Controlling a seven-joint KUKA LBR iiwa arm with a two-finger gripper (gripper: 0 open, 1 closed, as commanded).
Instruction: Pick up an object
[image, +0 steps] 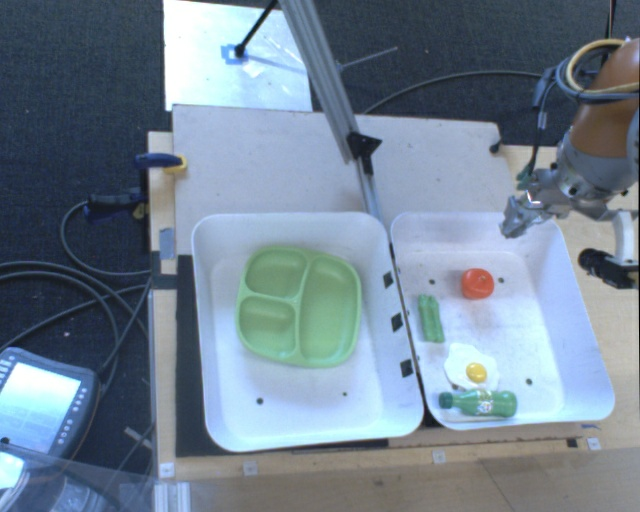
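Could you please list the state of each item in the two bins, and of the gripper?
green divided plate: lying flat in the left bin, nothing on it.
red tomato: resting free in the right bin.
green stick: lying flat, left of the tomato.
fried egg: flat, yolk up.
green bottle: on its side.
gripper: above the right bin's far corner, holding nothing.

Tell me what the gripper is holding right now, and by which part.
Nothing is seen held. The grey two-finger gripper hangs above the right white bin's far corner, apart from the orange-red round toy.
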